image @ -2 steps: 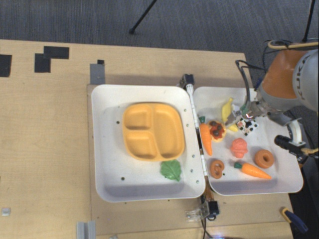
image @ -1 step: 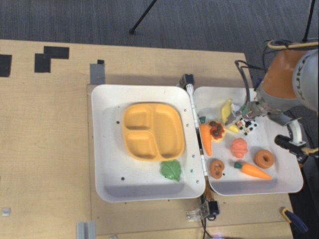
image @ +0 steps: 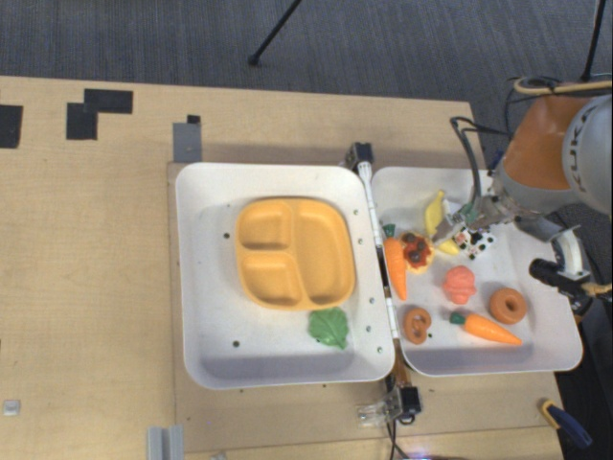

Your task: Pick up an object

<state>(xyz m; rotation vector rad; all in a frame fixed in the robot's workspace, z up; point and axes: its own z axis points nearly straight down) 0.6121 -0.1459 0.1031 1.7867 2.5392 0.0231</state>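
Note:
The right bin (image: 546,353) holds several toy foods. Among them are a yellow banana (image: 436,211), an orange carrot (image: 395,266) against the left wall, and a red and orange piece (image: 416,249). There are also a pink round toy (image: 460,284), two brown donuts (image: 507,306) (image: 417,325) and a second carrot (image: 487,329). My gripper (image: 469,240) hangs low over the bin's upper middle, just right of the banana and above the pink toy. Nothing is visibly held in it.
The left bin (image: 206,286) carries a yellow divided plate (image: 292,253) and a green leaf toy (image: 329,328) near its front right corner. The arm's grey body and orange band (image: 541,147) stand over the right bin's far right corner.

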